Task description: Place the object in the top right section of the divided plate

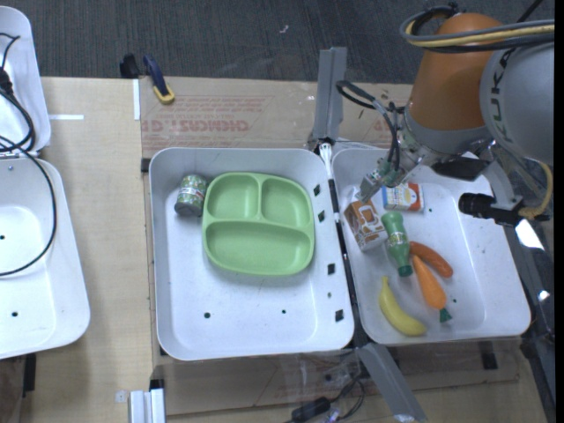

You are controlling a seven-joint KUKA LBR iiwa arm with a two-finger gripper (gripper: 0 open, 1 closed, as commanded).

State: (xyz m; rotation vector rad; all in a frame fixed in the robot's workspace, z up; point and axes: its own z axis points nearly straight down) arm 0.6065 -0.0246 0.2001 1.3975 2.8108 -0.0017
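Two white bins sit side by side on the bench. The left bin (167,307) holds a green divided plate (259,225) with two small sections along its far side and one long section nearer the camera; nothing lies in any of them. Just beside the plate's left edge a small can (189,194) with a greenish label lies on the bin floor. The right bin (493,307) holds a brown carton (364,223), a green bottle (397,241) lying next to it, a white and orange packet (404,197), a carrot (429,285) with a second orange piece (431,258) against it, and a banana (399,309) toward the near edge. The gripper (379,181) hangs low over the far left part of the right bin, just above the carton and beside the packet. Its fingers look slim and close together, with nothing visibly between them, though how far apart they stand cannot be made out.
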